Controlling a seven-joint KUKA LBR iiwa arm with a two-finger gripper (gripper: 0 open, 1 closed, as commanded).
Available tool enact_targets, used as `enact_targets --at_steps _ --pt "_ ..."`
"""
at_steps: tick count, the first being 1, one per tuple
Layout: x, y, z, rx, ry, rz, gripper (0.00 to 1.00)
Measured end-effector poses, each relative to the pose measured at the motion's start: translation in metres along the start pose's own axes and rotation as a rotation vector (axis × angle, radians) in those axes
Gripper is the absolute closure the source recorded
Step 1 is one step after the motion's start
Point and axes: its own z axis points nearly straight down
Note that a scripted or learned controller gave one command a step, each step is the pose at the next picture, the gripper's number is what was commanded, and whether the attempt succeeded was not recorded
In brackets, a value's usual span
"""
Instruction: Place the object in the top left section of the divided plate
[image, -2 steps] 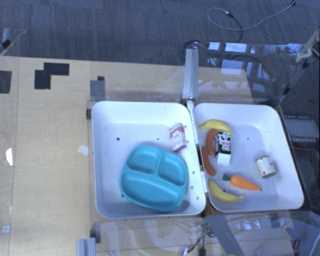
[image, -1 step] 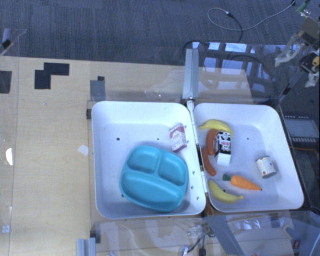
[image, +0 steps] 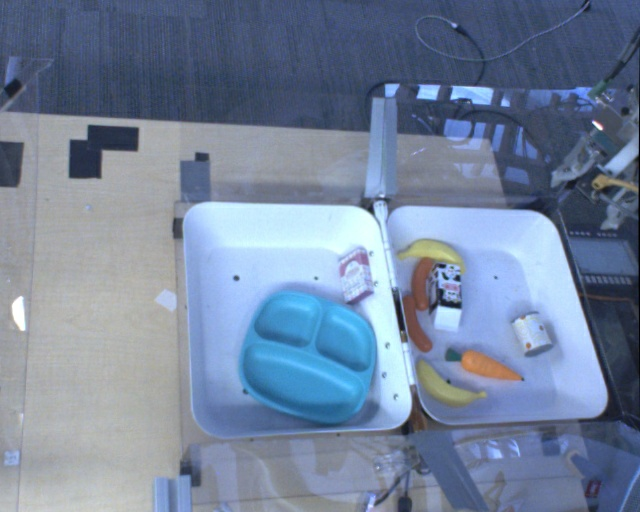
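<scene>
Camera view: two white bins were seen side by side on the table. In the left bin, a blue divided plate was seen lying in the lower middle, tilted a bit, with two small sections at its upper side and one large section below. A small red-and-white carton was seen just beyond the plate's upper right edge, near the wall shared by the bins, outside any section of the plate. In the right bin, a banana was seen at the upper left, a red sausage below it along the left wall, and a black-and-white milk carton touching the sausage's right side. A second banana was seen at the lower left, an orange carrot just beside it, and a small can apart on the right. The arm was seen at the upper right edge, outside the bins; claw state could not be told.
</scene>
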Motion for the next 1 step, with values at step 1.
enact_targets --at_steps 1 --pt "0.0003 0.0026 -0.1209 -0.003 0.003 0.277 0.00"
